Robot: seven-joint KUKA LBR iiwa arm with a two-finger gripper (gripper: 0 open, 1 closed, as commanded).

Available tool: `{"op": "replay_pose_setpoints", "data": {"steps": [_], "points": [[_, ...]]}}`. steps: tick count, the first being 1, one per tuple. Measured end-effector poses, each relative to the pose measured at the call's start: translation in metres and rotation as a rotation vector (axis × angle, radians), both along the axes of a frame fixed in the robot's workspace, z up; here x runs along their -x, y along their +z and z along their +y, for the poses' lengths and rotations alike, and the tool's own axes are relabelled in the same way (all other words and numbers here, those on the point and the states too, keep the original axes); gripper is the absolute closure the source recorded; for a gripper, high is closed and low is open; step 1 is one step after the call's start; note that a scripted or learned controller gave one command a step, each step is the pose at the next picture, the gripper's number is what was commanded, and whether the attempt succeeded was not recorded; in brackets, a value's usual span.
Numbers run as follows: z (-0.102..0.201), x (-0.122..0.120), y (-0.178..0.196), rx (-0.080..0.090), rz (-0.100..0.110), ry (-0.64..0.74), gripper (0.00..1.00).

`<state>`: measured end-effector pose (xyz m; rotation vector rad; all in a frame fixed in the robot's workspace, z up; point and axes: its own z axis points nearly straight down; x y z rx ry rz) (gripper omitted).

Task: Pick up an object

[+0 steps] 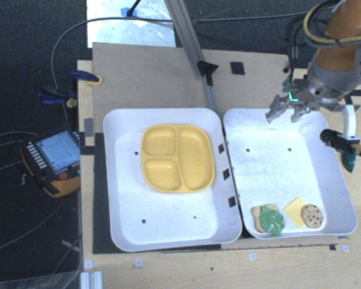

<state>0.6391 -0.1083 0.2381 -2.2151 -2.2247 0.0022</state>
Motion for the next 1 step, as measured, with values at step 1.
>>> {"op": "replay_pose_setpoints", "data": {"steps": [1], "points": [[0.0, -0.001, 0.0023, 0.001, -0.005, 0.0, 0.0]]}}
